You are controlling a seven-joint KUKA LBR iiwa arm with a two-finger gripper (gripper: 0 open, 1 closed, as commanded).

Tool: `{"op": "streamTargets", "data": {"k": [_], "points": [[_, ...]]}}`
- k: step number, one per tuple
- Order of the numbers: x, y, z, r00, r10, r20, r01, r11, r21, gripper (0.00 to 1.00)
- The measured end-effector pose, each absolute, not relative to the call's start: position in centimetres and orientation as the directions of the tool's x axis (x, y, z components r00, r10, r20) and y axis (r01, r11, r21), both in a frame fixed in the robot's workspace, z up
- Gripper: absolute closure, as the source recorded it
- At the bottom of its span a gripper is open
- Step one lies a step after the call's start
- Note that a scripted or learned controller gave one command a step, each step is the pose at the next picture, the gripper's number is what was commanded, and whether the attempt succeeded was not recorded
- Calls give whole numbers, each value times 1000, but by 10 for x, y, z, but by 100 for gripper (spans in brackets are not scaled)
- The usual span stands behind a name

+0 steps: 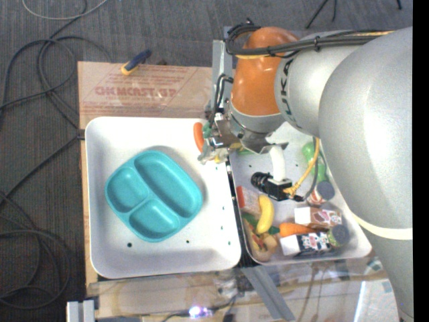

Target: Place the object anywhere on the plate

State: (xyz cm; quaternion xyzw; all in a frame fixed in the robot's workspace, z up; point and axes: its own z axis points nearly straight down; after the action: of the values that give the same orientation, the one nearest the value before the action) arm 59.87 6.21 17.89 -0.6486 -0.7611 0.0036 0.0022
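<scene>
The small orange, carrot-like piece [198, 135] sits at the upper right corner of the left white bin [107, 139], touching the gripper [210, 145] on its left side. Whether the gripper is clamped on it cannot be told. The teal plastic plate [154, 194] with 3 compartments lies below and to the left, well apart. The right white bin [358, 247] holds a yellow banana [265, 215] among other clutter.

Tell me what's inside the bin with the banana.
Beside the banana the bin holds a carrot, small packets and a green item. The arm covers the bin's far and right parts, so anything there is hidden.
</scene>
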Motion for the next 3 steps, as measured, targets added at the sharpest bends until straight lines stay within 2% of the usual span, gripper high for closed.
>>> {"op": "streamTargets", "data": {"k": [1, 2, 3], "points": [[599, 62, 179, -159, 987, -1, 987, 159, -9, 0], [598, 61, 183, -157, 988, -1, 987, 157, -17, 100], [598, 61, 183, -157, 988, -2, 987, 157, -18, 0]]}}
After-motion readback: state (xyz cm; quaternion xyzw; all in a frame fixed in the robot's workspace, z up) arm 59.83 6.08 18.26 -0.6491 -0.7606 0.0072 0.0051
